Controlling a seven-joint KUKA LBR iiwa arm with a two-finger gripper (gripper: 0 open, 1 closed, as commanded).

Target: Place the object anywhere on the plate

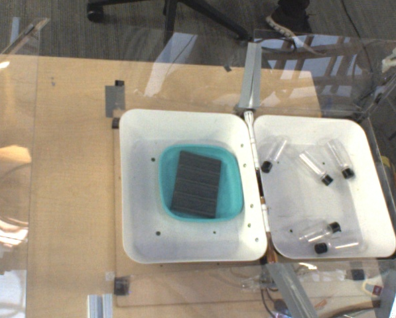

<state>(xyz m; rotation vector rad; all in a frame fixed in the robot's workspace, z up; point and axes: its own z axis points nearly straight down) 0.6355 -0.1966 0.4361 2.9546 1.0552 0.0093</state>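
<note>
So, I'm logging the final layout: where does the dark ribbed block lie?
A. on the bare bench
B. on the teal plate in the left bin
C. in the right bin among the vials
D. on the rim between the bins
B: the dark ribbed block lies on the teal plate in the left bin.

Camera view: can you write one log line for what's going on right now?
left white bin: dark grey ribbed rectangular block lying on teal square plate | right white bin: clear black-capped vials scattered
</note>
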